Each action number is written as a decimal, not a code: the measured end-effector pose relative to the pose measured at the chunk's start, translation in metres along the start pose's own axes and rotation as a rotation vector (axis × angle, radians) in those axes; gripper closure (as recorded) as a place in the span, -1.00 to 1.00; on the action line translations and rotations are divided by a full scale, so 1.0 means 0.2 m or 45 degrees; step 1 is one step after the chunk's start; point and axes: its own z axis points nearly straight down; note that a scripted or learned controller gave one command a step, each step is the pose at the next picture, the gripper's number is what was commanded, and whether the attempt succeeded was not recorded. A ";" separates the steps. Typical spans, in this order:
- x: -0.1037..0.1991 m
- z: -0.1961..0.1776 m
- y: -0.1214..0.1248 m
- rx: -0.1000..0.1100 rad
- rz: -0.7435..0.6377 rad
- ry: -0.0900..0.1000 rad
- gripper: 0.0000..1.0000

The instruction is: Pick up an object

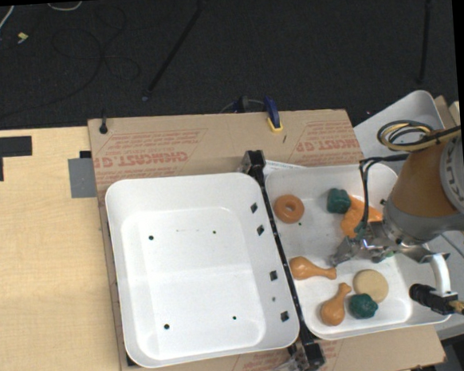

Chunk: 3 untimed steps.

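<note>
The right bin (312, 184) holds several small toys. An orange ring (289, 209) lies near its left wall. A dark green lump (339, 200) and an orange piece (351, 219) sit toward the back. Two orange drumstick shapes lie lower down, one at the middle (311, 270) and one near the front (335, 306). A tan disc (371, 282) and a second green lump (363, 306) rest at the front right. My gripper (351, 251) is low in this bin, between the orange piece and the tan disc, just right of the middle drumstick. Nothing shows clearly in its grasp.
The left bin (123, 229) stands beside the right one, with a black divider (270, 242) between them. Both rest on cardboard (181, 149) on the wooden bench. My arm's orange band (420, 190) hangs over the right bin's right edge, with cables (404, 133) behind.
</note>
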 end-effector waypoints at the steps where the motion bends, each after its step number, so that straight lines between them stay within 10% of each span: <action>1: -0.05 0.00 0.30 0.007 -0.012 0.027 -1.00; 2: 0.19 0.00 0.55 0.003 -0.015 0.004 -1.00; 3: 0.32 0.00 0.54 -0.002 -0.008 0.001 -1.00</action>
